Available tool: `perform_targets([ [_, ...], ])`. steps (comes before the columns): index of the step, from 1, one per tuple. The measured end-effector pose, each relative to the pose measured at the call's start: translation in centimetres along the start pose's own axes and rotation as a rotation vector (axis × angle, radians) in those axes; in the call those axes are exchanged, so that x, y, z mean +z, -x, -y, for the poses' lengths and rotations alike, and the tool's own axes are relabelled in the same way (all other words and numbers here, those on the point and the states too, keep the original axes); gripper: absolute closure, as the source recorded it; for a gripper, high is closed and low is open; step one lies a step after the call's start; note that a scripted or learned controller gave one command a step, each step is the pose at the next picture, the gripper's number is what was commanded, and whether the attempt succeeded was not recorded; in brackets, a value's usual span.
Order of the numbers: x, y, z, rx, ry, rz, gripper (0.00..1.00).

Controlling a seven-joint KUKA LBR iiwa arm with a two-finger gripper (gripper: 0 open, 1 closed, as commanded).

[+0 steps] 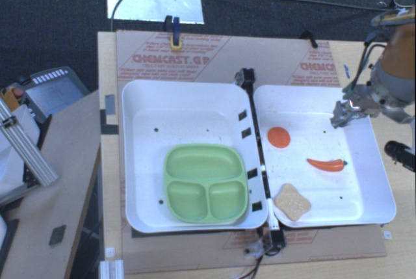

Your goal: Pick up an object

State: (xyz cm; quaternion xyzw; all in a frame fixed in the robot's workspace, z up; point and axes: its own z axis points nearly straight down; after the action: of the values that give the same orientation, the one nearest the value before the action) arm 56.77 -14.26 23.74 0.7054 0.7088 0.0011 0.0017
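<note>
Lying nearest the camera, a tan bread slice [292,201] is sitting in the right bin [370,206], with a red chilli pepper [325,164] just beyond it, long axis running left-right, stem pointing right. An orange disc [279,136] is resting left of the pepper. A green divided tray [206,183] is occupying the left bin [140,141]. Cardboard [214,56] is reading "CHEMCAST GP". The gripper [340,114] is hovering beyond the pepper, state undeterminable.
</note>
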Motion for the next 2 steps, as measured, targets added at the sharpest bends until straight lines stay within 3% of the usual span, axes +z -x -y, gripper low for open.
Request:
perform_targets([
  [2, 0.8, -11.5, -1.8, -0.006, -0.002, -0.003, 1.00],
])
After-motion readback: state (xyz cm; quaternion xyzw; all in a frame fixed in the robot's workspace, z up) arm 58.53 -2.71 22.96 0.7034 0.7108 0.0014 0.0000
